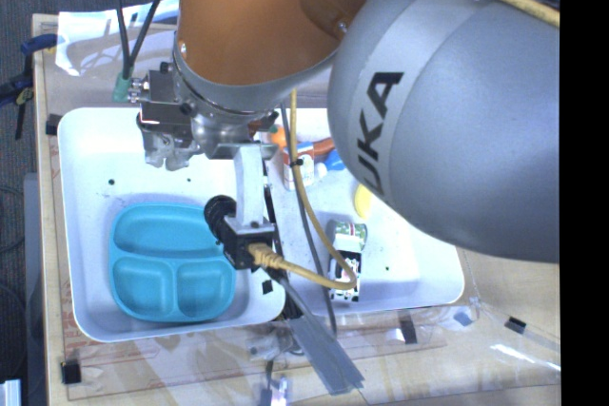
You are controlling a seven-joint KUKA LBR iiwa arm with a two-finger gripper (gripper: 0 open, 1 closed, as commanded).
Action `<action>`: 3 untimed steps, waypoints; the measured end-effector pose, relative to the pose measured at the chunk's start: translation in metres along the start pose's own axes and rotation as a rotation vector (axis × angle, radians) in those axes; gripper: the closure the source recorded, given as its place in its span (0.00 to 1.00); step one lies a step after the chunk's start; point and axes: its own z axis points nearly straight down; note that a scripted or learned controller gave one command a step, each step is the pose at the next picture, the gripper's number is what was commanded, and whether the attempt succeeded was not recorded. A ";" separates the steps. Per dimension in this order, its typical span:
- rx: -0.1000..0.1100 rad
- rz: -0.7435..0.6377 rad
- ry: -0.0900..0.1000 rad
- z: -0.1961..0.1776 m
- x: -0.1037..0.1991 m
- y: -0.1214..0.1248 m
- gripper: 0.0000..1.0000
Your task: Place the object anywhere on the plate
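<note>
Plate (171, 263), blue w/ three compartments, sits in near-left part of left bin (78, 195), close to the near & left walls, w/ bare white floor on its far side. Arm (285, 5) reaches in from right, big & low over both bins, orange band over left bin's far edge, gripper (171, 145) hanging above that bare floor; can't tell its state. Small objs, yellow piece (363, 201) & green-white box (346, 237), lie in right bin (447, 285), well apart from plate.
</note>
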 end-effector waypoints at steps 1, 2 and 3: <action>0.008 -0.468 -0.002 0.085 0.010 -0.002 1.00; 0.007 -0.105 -0.002 0.090 -0.009 0.000 1.00; 0.002 -0.840 0.000 0.036 -0.023 0.001 1.00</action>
